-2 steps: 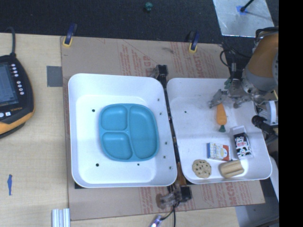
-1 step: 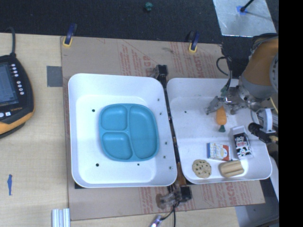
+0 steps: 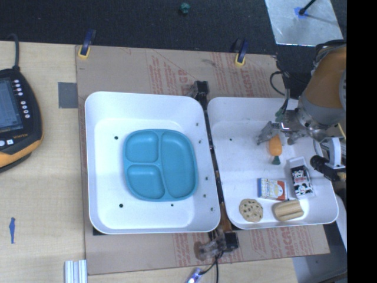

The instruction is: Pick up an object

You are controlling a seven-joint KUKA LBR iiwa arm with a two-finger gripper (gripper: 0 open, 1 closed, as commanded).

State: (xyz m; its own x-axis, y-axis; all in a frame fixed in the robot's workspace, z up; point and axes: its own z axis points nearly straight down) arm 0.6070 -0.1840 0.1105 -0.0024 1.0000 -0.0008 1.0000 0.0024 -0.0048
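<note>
The claw [image 3: 275, 133] hangs spread wide in the right bin [image 3: 235, 114], with what looks like an orange carrot [image 3: 275, 147] just below its fingers.

Two shallow white bins on bench: left bin [image 3: 94, 158], right bin [image 3: 235, 114].
Left bin: one blue divided plate [image 3: 160, 164] with three compartments.
Right bin, five items: one orange carrot-like piece [image 3: 275, 147], one black-and-white carton [image 3: 300, 180], one small blue-and-white packet [image 3: 272, 188], one chocolate-chip cookie [image 3: 251, 210], one tan bread roll [image 3: 288, 210].
Bench top: two blue clamps [image 3: 86, 43] [image 3: 240, 50] at cardboard's far edge, one teach pendant [image 3: 16, 119] at left.
</note>
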